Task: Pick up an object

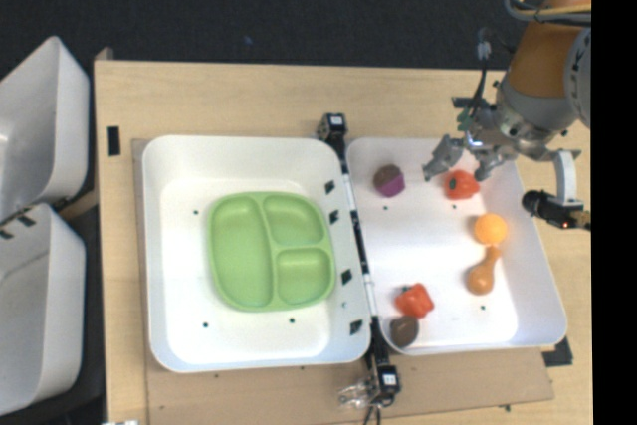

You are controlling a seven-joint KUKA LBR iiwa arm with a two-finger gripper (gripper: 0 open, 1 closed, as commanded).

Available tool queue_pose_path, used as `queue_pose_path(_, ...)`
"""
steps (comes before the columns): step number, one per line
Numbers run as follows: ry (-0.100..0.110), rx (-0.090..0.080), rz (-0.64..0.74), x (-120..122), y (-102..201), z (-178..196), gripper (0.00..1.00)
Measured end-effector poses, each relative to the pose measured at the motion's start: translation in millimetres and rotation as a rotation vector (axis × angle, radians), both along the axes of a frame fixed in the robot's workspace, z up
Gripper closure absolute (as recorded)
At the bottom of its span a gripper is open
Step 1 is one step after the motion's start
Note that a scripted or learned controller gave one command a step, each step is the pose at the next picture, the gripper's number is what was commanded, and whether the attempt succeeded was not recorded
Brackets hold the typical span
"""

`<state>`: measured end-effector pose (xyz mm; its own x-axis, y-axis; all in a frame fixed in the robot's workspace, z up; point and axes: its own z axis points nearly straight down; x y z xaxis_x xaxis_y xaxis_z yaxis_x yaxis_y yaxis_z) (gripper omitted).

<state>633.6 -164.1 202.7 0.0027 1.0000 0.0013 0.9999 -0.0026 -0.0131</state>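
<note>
My gripper hangs over the far part of the right bin, fingers spread open, with a small red object just below and between the fingertips, not gripped. A purple object lies to its left. An orange ball and an orange-brown gourd-shaped object lie toward the bin's right side. Near the front-left corner sit a red pepper-like object and a dark brown object.
The left bin holds a green divided plate. A raised divider runs between the two bins. White containers stand off the bench at the left.
</note>
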Motion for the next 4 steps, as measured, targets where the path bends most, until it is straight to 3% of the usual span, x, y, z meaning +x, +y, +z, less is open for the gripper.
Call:
queue_pose_path(1, -0.013, -0.002, 0.003, 2.7, 0.3, 9.0, 0.0)
queue_pose_path(3, -0.012, -0.003, -0.002, -5.0, -10.0, -94.7, 0.0)
queue_pose_path(4, -0.017, -0.005, -0.003, -3.9, -11.1, -81.8, 1.0)
